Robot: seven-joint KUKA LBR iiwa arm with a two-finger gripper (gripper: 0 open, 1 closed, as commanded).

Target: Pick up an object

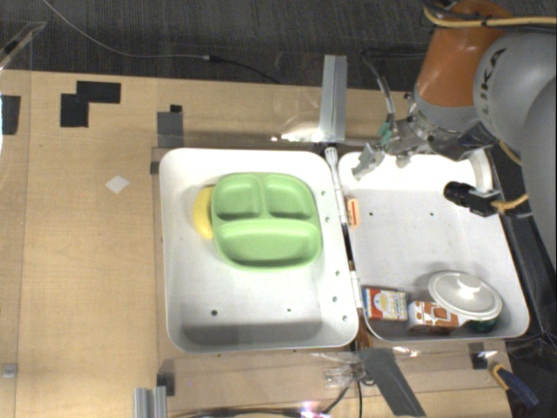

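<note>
Two smooth white bins (252,329) — green compartmented plate (264,219), rounded.

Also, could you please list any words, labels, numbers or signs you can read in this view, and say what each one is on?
None can be read.
The small carton in the right bin: coloured print, too blurred to read.
The brown packet beside it: markings too small to read.
The arm: dark lettering on its grey shell, cut off and unreadable.

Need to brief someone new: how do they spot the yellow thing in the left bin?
Find the left bin; a green tray lies in its upper half. The yellow thing peeks out from under the tray's left edge, the one yellow item there.
</note>
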